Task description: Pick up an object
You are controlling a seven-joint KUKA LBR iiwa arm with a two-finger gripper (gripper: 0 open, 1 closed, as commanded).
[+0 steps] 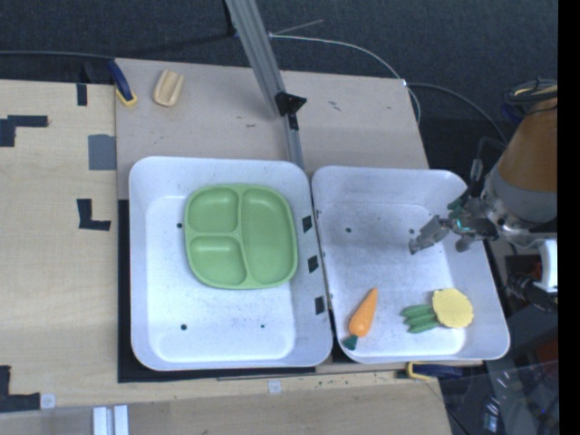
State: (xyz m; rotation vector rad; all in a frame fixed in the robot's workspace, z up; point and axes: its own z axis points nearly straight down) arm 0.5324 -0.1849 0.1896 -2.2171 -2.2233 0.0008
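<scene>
The right bin (381, 198) holds an orange toy carrot (363, 312) near its front left corner. Beside it to the right lie a small green pea pod (418, 316) and a yellow round piece (452, 307), touching each other. My gripper (433, 234) hovers over the right half of this bin, behind the yellow piece, with its two dark fingers spread open and nothing between them. The orange-banded arm (533, 166) enters from the right edge.
The left bin (154, 270) carries a green three-compartment plate (242, 235). A grey metal post (263, 53) slants across the bench behind the bins. A tan block (168, 87) and a blue-yellow clip (121, 83) lie at the back left.
</scene>
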